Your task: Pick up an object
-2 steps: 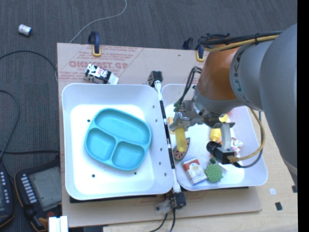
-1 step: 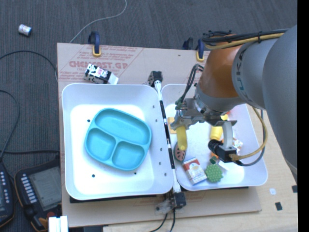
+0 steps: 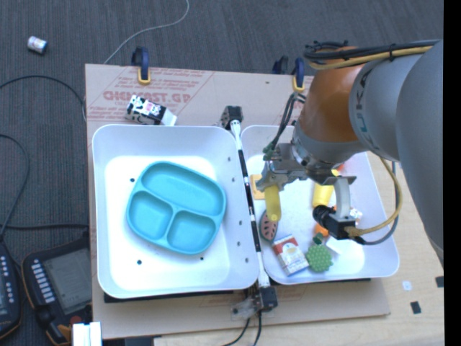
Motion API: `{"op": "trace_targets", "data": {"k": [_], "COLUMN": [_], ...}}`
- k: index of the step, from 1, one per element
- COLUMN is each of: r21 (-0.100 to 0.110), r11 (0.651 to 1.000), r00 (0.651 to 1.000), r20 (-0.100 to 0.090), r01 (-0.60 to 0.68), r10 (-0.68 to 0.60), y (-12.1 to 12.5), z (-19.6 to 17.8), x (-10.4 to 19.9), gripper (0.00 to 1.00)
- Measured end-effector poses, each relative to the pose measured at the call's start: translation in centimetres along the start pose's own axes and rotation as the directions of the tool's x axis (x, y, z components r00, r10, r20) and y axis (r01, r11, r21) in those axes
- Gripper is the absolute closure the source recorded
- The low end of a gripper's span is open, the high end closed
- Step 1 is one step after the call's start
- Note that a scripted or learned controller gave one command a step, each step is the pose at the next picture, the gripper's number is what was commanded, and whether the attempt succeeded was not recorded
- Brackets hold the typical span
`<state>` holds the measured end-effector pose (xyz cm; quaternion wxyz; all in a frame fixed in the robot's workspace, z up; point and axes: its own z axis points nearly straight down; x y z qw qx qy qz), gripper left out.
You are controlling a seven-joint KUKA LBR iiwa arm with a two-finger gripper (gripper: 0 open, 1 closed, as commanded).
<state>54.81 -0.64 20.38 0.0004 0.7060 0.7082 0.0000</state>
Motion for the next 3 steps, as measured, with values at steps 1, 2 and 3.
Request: {"op": "trace_targets", "data": {"k": [1, 2, 3], "r21": [-0.001, -0.001, -0.002], "r11": [1.0, 1.0, 1.0], "r00": [1.0, 1.0, 1.0], "r20": [0.001, 0.001, 0.001], "r01": [0.0, 0.001, 0.002], "r10": [0.0, -0.001, -0.002], "y": [0.1, 0.1, 0.2], "z": [-1.0, -1.9, -2.9], "x": [0.0, 0.0, 0.0], "gripper": [1.0, 1.0, 1.0]}}
